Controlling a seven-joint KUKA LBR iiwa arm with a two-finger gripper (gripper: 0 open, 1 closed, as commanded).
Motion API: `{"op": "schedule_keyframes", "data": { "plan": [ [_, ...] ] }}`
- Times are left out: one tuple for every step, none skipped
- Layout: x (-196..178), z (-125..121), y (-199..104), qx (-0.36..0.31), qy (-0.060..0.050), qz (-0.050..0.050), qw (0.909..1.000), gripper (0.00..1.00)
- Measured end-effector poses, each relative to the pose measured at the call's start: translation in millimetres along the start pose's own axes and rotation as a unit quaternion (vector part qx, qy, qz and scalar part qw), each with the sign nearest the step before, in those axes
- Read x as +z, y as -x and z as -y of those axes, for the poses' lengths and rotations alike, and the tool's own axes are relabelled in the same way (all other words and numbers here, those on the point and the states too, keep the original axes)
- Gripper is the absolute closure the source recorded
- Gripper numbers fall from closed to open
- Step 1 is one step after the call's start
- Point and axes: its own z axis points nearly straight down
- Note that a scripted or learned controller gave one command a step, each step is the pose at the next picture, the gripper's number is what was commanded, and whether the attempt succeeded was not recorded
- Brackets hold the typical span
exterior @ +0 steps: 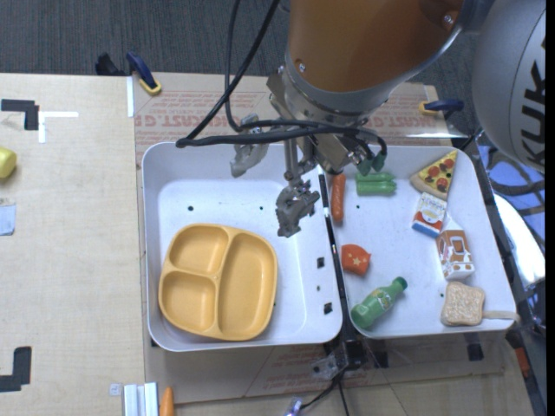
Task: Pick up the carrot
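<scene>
A: We see a pale wooden surface [69, 258] carrying two white bins; the left bin [173, 176] holds a yellow divided plate [218, 281].

B: We find the carrot [337, 197] in the right bin [486, 232], against the divider, green top [375, 183] beside it.

A: The tool [295, 204] hangs just left of it, over the left bin, nothing between its fingers. We can't tell how far they are parted.

B: Nearby lie a strawberry [355, 258], green bottle [377, 303], pizza slice [436, 174], and toast [462, 304].

Left white shallow bin [173, 176]: yellow three-compartment plastic plate [218, 281]; grey two-finger gripper [295, 208] above its right side. Right white bin [490, 232]: orange carrot [337, 197], green bottle [378, 302], pizza slice [436, 173], toast [462, 304].
</scene>
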Motion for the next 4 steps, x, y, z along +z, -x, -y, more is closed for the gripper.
{"op": "schedule_keyframes", "data": {
  "plan": [
    [59, -24, 7, 0.081, 0.0, -0.001, 0.9967, 0.0],
    [232, -19, 13, 0.031, 0.0, -0.002, 0.9995, 0.0],
    [336, 14, -10, 0.174, 0.002, 0.005, 0.9848, 0.0],
    [324, 19, -3, 0.176, 0.001, 0.019, 0.9842, 1.0]
  ]
}}
